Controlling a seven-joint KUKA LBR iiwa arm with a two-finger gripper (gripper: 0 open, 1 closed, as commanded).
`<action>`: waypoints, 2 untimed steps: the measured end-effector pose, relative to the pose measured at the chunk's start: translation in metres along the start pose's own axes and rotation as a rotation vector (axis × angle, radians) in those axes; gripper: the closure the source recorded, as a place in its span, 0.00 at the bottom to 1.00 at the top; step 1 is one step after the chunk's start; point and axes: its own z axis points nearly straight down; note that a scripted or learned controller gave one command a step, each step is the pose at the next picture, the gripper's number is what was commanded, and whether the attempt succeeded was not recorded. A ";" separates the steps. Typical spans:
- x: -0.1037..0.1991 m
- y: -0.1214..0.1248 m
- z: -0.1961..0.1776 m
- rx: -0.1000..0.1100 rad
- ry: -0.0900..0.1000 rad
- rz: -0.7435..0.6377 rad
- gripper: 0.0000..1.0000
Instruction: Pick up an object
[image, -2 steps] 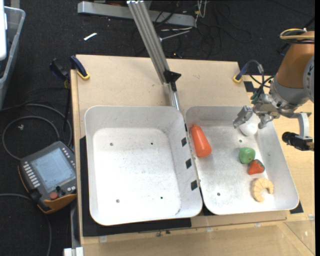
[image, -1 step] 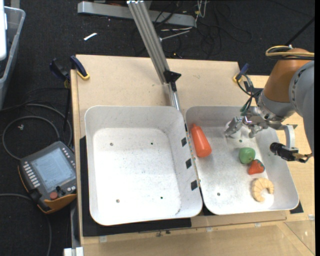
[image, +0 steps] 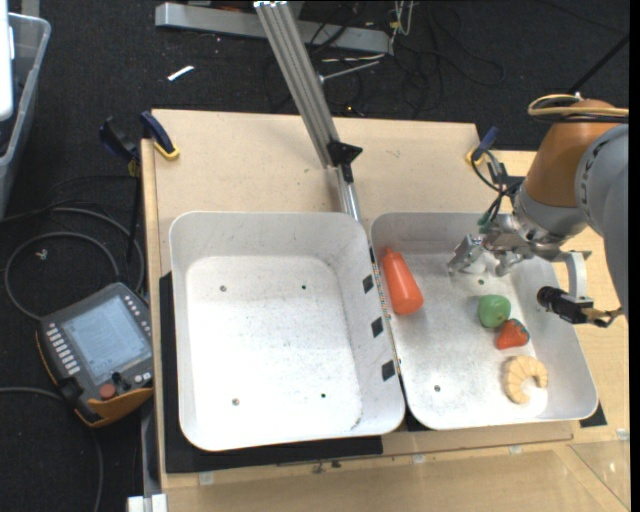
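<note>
Bench (image: 260, 165), two white bins (image: 270, 330), dark floor (image: 60, 250)

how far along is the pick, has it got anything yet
Nothing looks picked yet: the carrot, green ball, strawberry and croissant all lie in the right bin. The gripper hovers above the bin's upper part. Descending, grasping and lifting remain.

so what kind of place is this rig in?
Most likely a robotics lab: a teach pendant and loose cables on the floor, a wooden bench with two white bins, and toy food like the orange carrot near the gripper.
</note>
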 end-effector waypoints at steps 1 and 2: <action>0.000 0.001 -0.011 -0.003 -0.001 -0.001 1.00; 0.005 0.001 -0.074 -0.009 -0.002 0.000 1.00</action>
